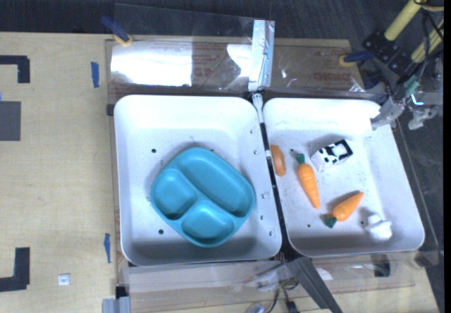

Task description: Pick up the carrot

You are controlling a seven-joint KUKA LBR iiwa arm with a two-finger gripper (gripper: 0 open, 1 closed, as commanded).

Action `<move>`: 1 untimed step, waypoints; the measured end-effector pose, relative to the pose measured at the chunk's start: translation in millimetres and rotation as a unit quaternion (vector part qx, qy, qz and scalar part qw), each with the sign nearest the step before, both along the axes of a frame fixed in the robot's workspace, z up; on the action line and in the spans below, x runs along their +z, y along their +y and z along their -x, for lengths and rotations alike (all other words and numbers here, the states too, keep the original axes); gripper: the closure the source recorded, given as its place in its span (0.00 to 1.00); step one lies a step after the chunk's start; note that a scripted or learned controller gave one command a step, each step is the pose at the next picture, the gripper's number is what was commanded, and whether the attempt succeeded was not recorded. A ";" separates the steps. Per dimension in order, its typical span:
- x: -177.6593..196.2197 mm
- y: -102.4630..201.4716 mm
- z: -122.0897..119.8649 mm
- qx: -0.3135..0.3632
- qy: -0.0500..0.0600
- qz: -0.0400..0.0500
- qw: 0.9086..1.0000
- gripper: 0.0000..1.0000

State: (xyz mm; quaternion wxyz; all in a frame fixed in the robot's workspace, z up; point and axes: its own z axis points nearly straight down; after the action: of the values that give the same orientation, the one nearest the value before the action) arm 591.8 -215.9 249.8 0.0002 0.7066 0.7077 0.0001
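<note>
Carrot (308,184) lies in the right bin (394,163), near the middle, with its green end pointing up. A second carrot (344,206) lies just beside it, lower and to the right. A small orange piece (278,161) sits by the bin's left wall. The gripper (403,104) is up at the bin's top right corner, well apart from the carrots. A blue plate (203,195) sits in the left bin (141,128).
</note>
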 end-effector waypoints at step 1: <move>-75.0 82.0 32.4 0.035 0.002 -0.001 0.999 0.00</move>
State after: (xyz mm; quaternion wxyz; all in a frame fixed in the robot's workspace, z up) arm 559.5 -133.9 174.8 -0.0015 0.6816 0.7318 -0.0004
